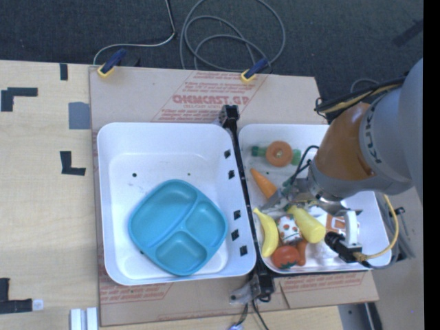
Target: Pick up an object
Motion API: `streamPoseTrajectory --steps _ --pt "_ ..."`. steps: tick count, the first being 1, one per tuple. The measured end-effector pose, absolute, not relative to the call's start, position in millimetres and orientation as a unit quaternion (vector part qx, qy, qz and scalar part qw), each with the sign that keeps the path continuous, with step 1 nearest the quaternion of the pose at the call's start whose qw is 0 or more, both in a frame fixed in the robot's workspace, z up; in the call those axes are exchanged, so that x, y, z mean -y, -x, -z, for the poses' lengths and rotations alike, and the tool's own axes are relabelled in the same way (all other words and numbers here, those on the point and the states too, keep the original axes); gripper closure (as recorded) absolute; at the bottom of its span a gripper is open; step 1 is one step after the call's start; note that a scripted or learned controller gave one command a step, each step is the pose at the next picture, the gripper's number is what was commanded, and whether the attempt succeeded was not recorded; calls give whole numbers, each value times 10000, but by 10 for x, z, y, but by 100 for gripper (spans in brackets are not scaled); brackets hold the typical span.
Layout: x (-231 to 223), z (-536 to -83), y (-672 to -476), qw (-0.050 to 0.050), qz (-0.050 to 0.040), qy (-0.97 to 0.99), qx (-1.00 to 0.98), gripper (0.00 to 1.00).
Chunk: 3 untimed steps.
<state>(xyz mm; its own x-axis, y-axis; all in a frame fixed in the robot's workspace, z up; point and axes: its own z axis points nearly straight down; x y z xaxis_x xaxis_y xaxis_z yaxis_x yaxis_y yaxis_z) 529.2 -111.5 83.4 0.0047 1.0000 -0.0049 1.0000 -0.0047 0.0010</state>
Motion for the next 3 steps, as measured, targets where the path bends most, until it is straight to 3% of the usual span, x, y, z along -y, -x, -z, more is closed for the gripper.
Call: streamPoseTrajectory --steps 1,2,3 --pt "927 -859 -5785 18 -6 -7062 -7080 0" --pt "938 -963 -5777 26 -8 -7068 -7074 100" --pt "175 -1896 -5668 16 -40 -7039 -7103 100"
